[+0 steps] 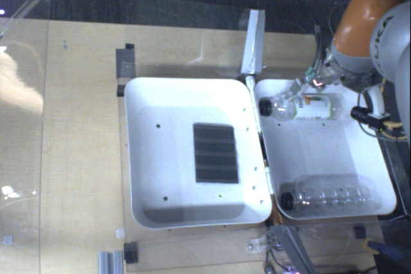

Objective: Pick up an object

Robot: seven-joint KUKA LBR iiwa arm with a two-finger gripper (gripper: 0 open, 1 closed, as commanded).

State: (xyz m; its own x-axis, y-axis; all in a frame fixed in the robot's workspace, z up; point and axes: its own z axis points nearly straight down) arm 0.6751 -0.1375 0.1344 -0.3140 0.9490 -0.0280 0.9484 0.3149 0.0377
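A small clear bottle (303,108) with a black cap and a white label lies on its side at the far end of the right bin (334,147). My gripper (307,85) hangs just above that bottle's middle, reaching in from the right under the orange-banded wrist. A larger clear ribbed bottle (329,197) with a black cap lies along the near wall of the same bin. A black ribbed rectangular block (216,153) lies flat in the middle of the left bin (142,138).
A grey upright bar (253,42) stands at the far edge between the two bins. Black cables (376,122) hang by the right bin's right wall. Wooden bench surface surrounds the bins, with a clear panel at the left.
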